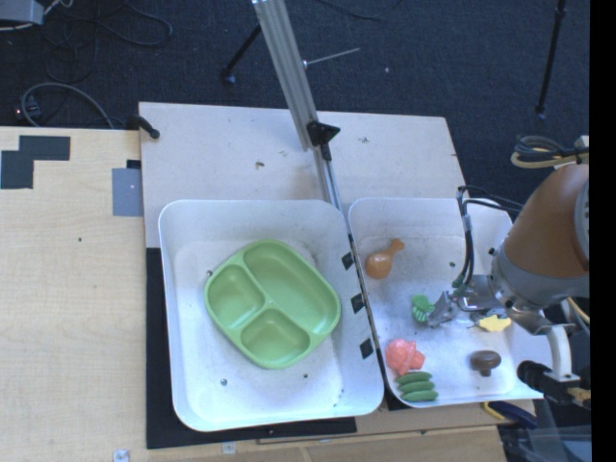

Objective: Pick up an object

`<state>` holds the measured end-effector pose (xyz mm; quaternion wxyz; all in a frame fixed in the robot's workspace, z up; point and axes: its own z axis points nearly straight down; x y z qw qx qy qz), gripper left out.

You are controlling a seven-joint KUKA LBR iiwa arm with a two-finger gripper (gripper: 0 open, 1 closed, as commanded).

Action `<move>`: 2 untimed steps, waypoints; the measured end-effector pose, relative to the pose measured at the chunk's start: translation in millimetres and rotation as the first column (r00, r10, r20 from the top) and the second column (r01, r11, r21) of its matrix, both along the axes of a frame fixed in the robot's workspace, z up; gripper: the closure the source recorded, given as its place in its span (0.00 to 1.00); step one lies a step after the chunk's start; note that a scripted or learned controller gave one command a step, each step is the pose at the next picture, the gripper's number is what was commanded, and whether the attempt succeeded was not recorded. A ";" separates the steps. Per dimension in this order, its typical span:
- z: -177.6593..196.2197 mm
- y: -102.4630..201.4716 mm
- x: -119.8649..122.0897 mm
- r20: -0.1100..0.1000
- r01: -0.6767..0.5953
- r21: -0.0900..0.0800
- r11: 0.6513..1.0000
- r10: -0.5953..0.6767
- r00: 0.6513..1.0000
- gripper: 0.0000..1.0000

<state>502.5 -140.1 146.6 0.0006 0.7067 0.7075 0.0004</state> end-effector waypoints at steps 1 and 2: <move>45.0 -0.9 8.1 0.000 0.000 0.000 1.000 0.000 1.000 1.00; 106.4 -7.9 10.2 0.003 0.000 -0.001 1.000 0.000 1.000 1.00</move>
